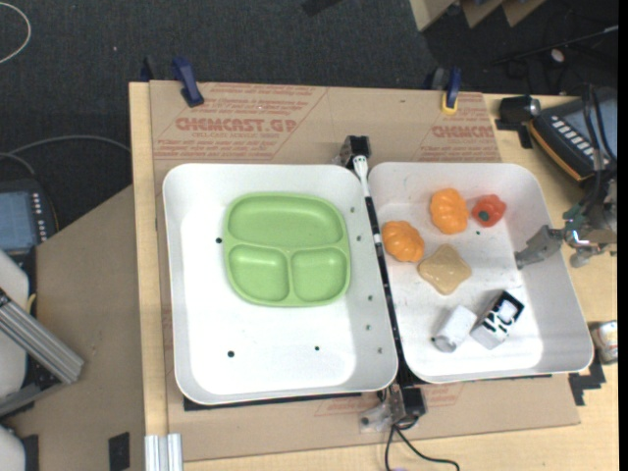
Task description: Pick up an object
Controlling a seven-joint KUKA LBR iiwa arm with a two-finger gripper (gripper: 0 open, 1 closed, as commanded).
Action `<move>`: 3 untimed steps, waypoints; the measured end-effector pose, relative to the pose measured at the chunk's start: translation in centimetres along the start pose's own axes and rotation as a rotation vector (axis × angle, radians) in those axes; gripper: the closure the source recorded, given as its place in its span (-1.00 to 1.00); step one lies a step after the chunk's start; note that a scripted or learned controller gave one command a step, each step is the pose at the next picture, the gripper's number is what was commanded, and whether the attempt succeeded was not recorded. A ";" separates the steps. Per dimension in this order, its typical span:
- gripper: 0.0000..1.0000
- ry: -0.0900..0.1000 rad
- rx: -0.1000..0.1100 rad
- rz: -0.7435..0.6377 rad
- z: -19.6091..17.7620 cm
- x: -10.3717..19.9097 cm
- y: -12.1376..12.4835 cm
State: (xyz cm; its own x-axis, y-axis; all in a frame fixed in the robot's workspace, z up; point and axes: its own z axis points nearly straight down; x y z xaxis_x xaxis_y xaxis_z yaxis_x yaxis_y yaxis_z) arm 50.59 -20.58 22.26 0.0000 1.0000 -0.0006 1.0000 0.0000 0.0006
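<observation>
Pincer (538, 246) at right bin's (559, 292) right rim, open or closed unclear, orange toys (447, 211) well left.

I count two white bins (186, 263), one green divided tray (287, 248), two orange pumpkins (447, 210), one red piece (489, 208), one tan block (444, 268), and two white-grey items (453, 328).

A flat desk (294, 126) topped with brown printed cardboard carries two shallow white plastic bins set side by side, their inner edges touching. The left bin (196, 361) and the right bin (559, 346) lie directly on the cardboard. A blue clamp (186, 81) and a yellow-and-blue clamp (451, 90) grip the desk's far edge.
</observation>
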 end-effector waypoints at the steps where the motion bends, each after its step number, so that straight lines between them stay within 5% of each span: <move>1: -1.00 0.014 -0.001 -0.005 14.0 -1.3 -2.2; 2: 1.00 0.000 -0.004 0.000 12.7 -1.7 -2.3; 3: 1.00 0.002 -0.009 -0.011 7.6 6.5 4.0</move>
State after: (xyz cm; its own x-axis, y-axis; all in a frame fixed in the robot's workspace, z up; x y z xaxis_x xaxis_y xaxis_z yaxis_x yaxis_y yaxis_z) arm 54.60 -14.07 14.62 -0.0106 0.9999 0.0010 0.9999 0.0106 0.0091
